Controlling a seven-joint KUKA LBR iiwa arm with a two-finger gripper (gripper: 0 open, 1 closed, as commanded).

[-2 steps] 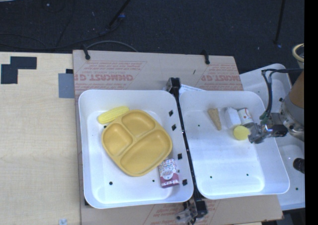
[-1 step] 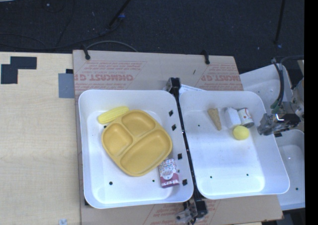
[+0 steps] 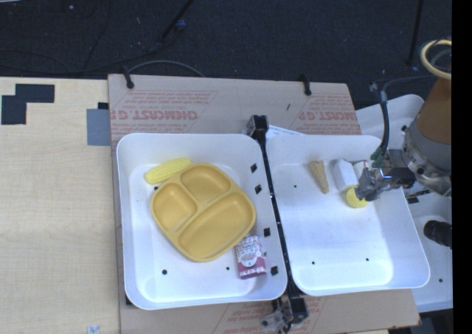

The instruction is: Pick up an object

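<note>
Pale wood bench top (image 3: 51,207) is filling the left of my feed, and a brown cardboard sheet (image 3: 221,108) with red printing is lying under the 2 shallow white bins. Nearest to me, at the front of the left bin (image 3: 133,266), I am seeing a small red and white packet (image 3: 251,257) lying just beside the lower edge of a yellow divided tray (image 3: 203,211) with 3 compartments. Farther back, a yellow corn cob (image 3: 167,170) is resting just beside the tray's upper left rim. A black divider strip (image 3: 267,200) is running between the bins where their walls meet. In the right bin (image 3: 346,251), the front half of the floor is showing bare white. Toward the back of it, a tan cone (image 3: 319,175) is lying on its side, with a small white block (image 3: 343,174) just to its right. I am watching the gripper (image 3: 366,186) reaching in from the right, sitting low over a small yellow object (image 3: 357,198) near the bin's right wall, and it appears to be touching that object. I cannot tell from here whether the fingers are spread or pinching. Behind it, the orange band (image 3: 441,111) of the arm is showing at the right edge. Beyond the bench, dark carpet (image 3: 221,15) with loose cables is stretching away.
</note>
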